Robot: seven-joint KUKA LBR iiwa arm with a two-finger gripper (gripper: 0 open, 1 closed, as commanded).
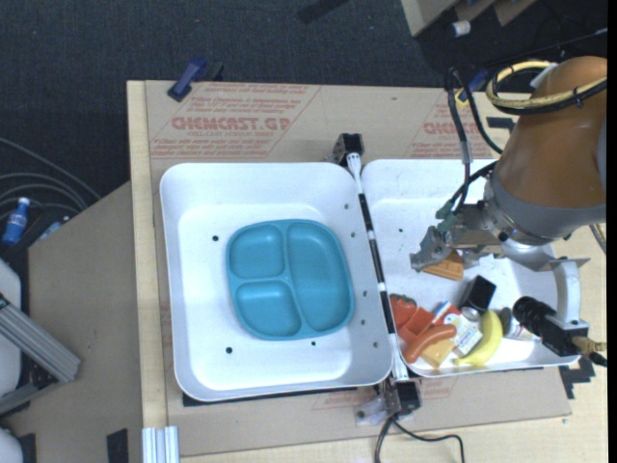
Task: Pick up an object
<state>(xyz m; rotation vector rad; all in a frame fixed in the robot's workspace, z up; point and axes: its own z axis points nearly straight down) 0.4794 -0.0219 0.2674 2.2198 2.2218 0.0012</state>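
Hovering in the right bin (405, 186), the gripper (436, 254), grip unreadable, sits just above a small orange wedge (445, 270), probably light, stiff, best pinched across flat sides.

Arm enters from the right, bulky orange wrist section uppermost, grey housing below it, cables looped over the top. Gripper (431, 255) angled down and leftward, low; fingertips spread slightly apart, nothing visibly between them.
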